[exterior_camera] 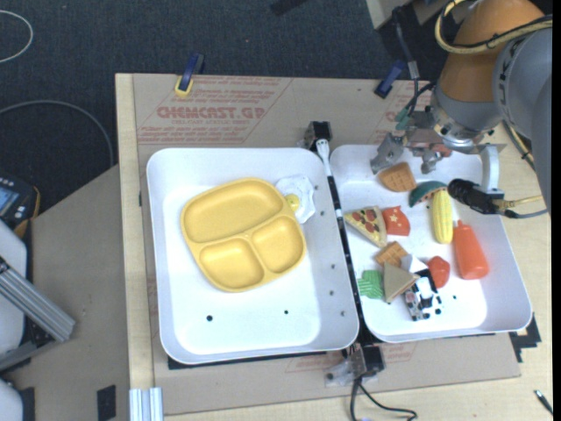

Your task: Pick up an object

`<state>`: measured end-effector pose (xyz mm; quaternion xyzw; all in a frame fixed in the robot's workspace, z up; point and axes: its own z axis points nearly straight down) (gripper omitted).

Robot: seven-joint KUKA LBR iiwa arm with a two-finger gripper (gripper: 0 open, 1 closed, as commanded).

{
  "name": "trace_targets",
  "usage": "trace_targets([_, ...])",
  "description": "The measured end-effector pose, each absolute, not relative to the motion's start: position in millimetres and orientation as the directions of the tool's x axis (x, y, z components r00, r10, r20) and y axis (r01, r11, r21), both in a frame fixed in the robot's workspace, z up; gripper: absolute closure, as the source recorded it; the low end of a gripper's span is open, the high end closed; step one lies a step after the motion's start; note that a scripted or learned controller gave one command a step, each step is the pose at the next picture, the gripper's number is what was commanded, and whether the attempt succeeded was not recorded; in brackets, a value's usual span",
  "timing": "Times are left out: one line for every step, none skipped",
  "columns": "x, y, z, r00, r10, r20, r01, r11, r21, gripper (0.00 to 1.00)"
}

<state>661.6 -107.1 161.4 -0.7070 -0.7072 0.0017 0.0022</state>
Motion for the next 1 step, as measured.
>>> trace_targets([656.4, -104.1, 98.0, 0.000, 1.000, 0.001, 1.000, 0.000, -0.008, 0.00])
